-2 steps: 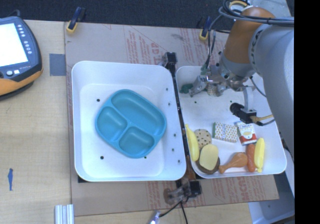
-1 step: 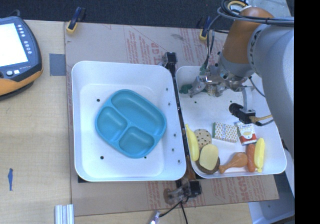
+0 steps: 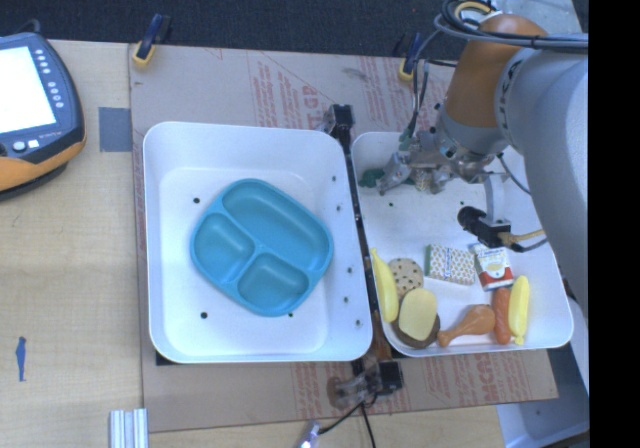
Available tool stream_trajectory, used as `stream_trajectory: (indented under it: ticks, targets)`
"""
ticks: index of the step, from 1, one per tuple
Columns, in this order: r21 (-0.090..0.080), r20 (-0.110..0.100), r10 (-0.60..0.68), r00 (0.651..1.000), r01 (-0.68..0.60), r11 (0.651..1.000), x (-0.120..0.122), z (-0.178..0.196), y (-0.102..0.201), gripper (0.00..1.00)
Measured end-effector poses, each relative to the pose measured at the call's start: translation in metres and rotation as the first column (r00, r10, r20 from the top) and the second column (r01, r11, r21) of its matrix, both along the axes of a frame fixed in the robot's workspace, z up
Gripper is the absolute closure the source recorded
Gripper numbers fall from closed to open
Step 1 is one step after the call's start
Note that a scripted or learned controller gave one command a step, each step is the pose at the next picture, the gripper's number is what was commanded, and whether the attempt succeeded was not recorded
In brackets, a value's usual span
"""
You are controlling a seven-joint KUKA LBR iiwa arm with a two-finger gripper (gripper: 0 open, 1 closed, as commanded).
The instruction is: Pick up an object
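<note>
Reaching in from the right: grey arm with its orange band, bent low over the right bin. Beside it, left bin, bearing just a blue divided plate. At the arm's end, gripper, down near the far end of the right bin, over bare white floor. Cannot tell whether the claw is spread or pressed together; nothing seen pinched in it.

Crowded along the near end of that bin, well apart from the claw: banana, drumstick, carrot and other toy food, packed touching.

Smallest and likeliest target: green piece, just beside the claw on its left, close against the bin's left wall.

Likely trouble from here: closing on bare floor, with the green piece off to one side and not beneath the claw. Or nudging it tight against the wall, leaving no room for a grip around it.
</note>
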State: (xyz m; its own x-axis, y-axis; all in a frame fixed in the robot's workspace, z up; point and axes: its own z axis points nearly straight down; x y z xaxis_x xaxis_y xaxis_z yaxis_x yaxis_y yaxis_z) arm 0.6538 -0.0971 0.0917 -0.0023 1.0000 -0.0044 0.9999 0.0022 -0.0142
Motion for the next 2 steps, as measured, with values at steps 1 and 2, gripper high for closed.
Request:
stream_trajectory:
  ticks: [1,2]
  targets:
    - [0.0,0.0,0.001,1.0,-0.001,1.0,0.0,0.0,0.0002,0.0]
    - [0.0,0.0,0.001,1.0,-0.001,1.0,0.0,0.0,0.0001,0.0]
